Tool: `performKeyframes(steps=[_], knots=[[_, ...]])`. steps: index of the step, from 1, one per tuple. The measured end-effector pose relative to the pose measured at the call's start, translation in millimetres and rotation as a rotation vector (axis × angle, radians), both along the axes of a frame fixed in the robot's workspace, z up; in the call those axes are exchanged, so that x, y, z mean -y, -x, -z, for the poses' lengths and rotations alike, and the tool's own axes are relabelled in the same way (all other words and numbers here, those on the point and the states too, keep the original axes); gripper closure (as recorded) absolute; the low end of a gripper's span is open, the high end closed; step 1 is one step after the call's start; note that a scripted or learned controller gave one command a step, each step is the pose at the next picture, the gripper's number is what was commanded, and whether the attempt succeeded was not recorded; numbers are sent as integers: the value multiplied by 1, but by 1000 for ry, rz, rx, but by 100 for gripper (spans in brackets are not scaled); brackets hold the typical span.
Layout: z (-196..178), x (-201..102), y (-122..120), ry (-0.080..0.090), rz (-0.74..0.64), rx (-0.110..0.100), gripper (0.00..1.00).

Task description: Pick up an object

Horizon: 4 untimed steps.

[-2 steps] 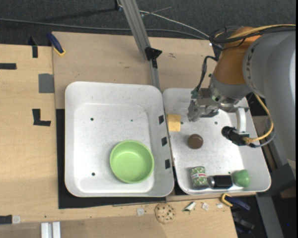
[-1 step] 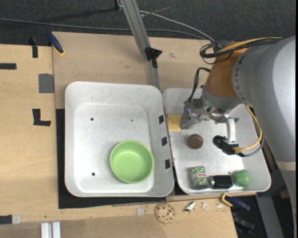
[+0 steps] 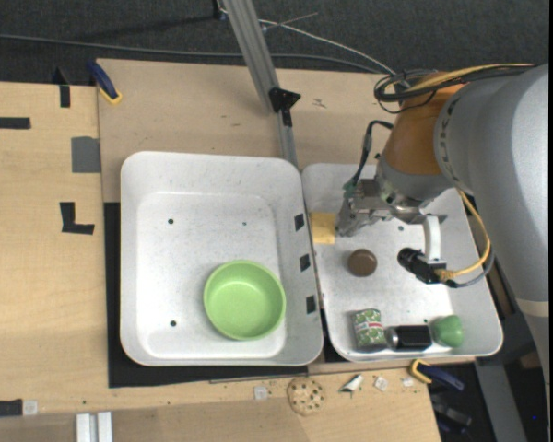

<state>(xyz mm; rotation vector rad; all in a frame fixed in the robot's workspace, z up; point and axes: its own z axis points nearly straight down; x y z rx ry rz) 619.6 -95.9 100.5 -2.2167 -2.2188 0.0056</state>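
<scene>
While the gripper point(image 3: 348, 219) hangs low over the upper left part of the right bin point(image 3: 479, 339), the closest candidate for picking is the yellow block point(image 3: 323, 228), which lies just to the gripper's left against the bin's left wall. Whether the gripper's tips are spread or pressed together cannot be told from this slanted look, since the grey wrist and its cables cover them; nothing can be seen pinched there. The block looks roughly square, with no clear long axis, and it sits so near the wall that a finger coming down on its left side would probably meet the rim.

A brown round object point(image 3: 362, 262) rests just below the gripper, out on the open floor of the bin, and seems the easier target because it has free room all round. Along the bin's lower edge lie a small green-and-white can point(image 3: 368, 329), a black cylinder point(image 3: 408, 337) touching it, and a green ball point(image 3: 449, 331) at the cylinder's far end; these are well apart from the gripper. The left bin point(image 3: 147, 182) holds a green bowl point(image 3: 244, 299) in its lower right part, farther off across the divide. A short shift leftward or downward is likely all the next move needs.
</scene>
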Motion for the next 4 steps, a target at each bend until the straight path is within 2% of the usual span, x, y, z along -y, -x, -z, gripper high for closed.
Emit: performKeyframes(steps=[1, 2, 3, 4], knots=[[-42, -4, -2, 0, -1, 5, 100], [-102, -13, -7, -1, -2, 9, 100], [-114, -14, -7, 0, -1, 5, 100], [-105, -64, 12, -1, -4, -1, 100]])
